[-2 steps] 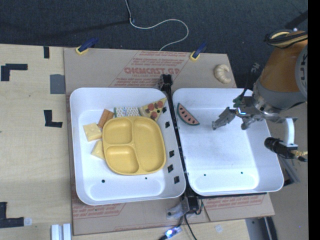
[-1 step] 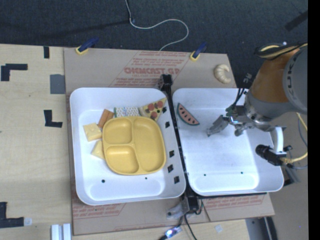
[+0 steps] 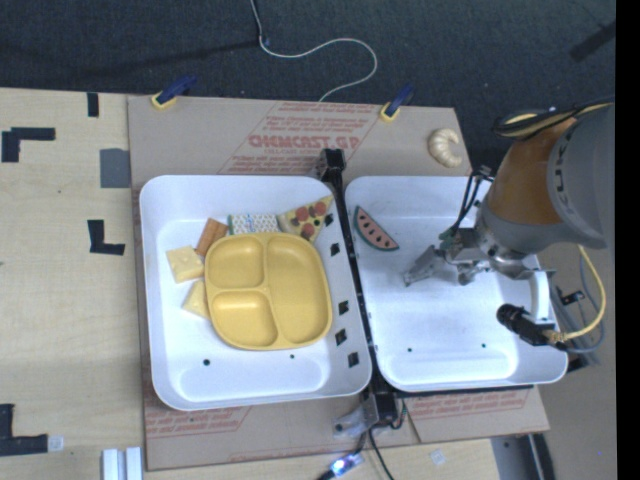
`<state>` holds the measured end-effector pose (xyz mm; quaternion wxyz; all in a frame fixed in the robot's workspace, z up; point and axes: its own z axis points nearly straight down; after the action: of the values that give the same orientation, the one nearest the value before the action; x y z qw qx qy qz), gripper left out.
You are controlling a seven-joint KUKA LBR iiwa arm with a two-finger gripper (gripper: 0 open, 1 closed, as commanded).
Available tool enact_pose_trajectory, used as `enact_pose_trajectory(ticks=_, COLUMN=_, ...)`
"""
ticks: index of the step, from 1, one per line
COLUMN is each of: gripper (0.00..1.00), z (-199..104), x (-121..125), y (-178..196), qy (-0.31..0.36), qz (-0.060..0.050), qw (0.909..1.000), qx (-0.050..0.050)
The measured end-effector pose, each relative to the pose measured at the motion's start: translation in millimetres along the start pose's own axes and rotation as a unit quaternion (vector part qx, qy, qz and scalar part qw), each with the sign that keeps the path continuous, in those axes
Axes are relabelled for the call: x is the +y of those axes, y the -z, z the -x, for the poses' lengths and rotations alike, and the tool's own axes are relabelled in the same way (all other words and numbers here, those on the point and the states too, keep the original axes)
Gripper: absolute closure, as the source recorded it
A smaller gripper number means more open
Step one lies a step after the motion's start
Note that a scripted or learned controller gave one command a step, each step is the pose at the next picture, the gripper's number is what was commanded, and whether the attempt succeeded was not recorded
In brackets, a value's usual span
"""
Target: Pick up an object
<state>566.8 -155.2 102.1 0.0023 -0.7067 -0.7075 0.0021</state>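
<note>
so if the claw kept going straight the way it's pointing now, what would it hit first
The claw points left and slightly down, so it would probably meet the bare floor of the right bin first, then the divider. The watermelon slice lies above that line; depth is unclear.

Bulky grey arm (image 3: 585,183) with an orange band; metal gripper (image 3: 425,266) at nine o'clock; yellow cable looped at four o'clock.

Glossy yellow plastic plate (image 3: 268,290) sits in a smooth white plastic bin (image 3: 160,268) on matt brown cardboard (image 3: 290,138).
</note>
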Motion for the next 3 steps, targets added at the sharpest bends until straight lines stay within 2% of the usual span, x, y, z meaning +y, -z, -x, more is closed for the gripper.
enact_pose_trajectory(ticks=1, gripper=0.0, z=-0.8, x=0.1, y=-18.3, qy=0.0, qz=0.002, qw=1.0, qx=-0.001)
enact_pose_trajectory(ticks=2, gripper=1.0, z=-0.7, x=0.5, y=-6.6, qy=0.0, qz=0.003, qw=1.0, qx=-0.001)
enact_pose_trajectory(ticks=3, gripper=1.0, z=1.8, x=1.4, y=56.1, qy=0.0, qz=0.005, qw=1.0, qx=0.0)
